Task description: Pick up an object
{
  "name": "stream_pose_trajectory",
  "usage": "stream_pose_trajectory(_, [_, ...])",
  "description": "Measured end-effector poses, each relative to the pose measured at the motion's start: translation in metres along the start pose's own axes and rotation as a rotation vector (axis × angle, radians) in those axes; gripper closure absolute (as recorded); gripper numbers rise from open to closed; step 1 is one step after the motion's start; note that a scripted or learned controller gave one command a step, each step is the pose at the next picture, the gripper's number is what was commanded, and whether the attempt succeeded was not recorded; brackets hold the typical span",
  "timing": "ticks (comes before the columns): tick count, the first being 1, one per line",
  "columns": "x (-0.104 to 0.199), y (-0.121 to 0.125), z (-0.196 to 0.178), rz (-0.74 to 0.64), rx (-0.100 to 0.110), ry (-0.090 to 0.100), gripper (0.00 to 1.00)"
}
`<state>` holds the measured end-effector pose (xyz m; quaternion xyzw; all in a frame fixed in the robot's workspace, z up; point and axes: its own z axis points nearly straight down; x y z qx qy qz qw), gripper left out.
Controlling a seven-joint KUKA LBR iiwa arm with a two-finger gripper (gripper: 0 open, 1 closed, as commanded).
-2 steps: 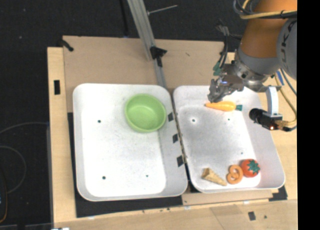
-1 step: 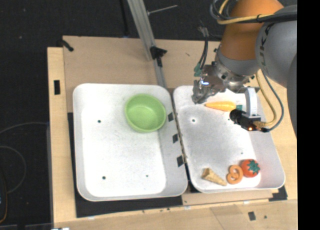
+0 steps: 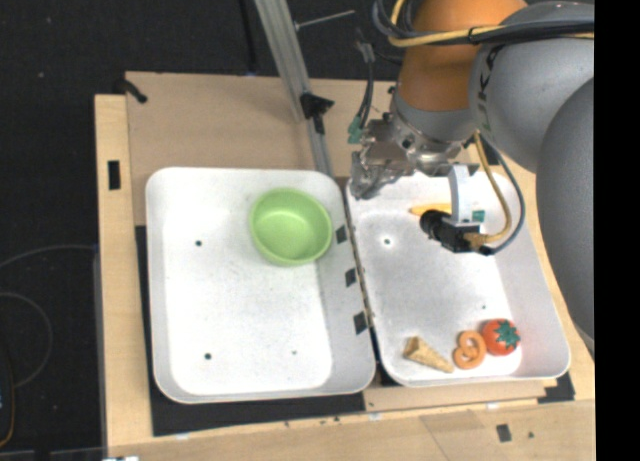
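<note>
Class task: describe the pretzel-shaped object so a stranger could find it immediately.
Start at the right-hand white bin and go to its near corner, where three small items lie in a row. The pretzel is the middle one, orange and looped with holes, between a tan cone-shaped wedge and a red strawberry.

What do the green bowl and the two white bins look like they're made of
Green bowl: likely plastic, with uniform colour and a smooth, slightly glossy surface. Left bin and right bin: probably moulded plastic too, given rounded corners and thin raised rims; matte white with fine dark speckling.
</note>
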<state>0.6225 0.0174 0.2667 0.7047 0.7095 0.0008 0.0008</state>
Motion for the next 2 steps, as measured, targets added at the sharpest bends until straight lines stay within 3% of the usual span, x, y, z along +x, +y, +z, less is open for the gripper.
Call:
stream_pose_trajectory(1, [0.0422,0.0149,0.0211,0.001,0.001,-0.001,1.0])
stream_pose_trajectory(2, [0.0395,0.0146,0.0198,0.004,0.0,-0.002,0.0])
